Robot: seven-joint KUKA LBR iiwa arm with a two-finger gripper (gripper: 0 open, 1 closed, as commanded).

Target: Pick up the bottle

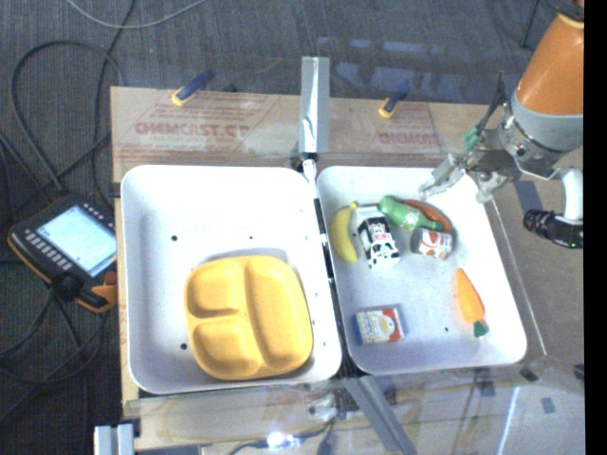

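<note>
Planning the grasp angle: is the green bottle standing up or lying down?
Lying down. The green bottle rests on its side in the right bin, beside the can.

Bench (266,126) bears two white bins (152,216), side by side, touching.

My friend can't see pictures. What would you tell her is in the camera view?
A robot arm's claw hovers open over the back edge of the right white bin, near a green bottle lying among a banana, a small cow-patterned carton, a can, a carrot and a little box. The left bin holds a yellow divided tray.
</note>
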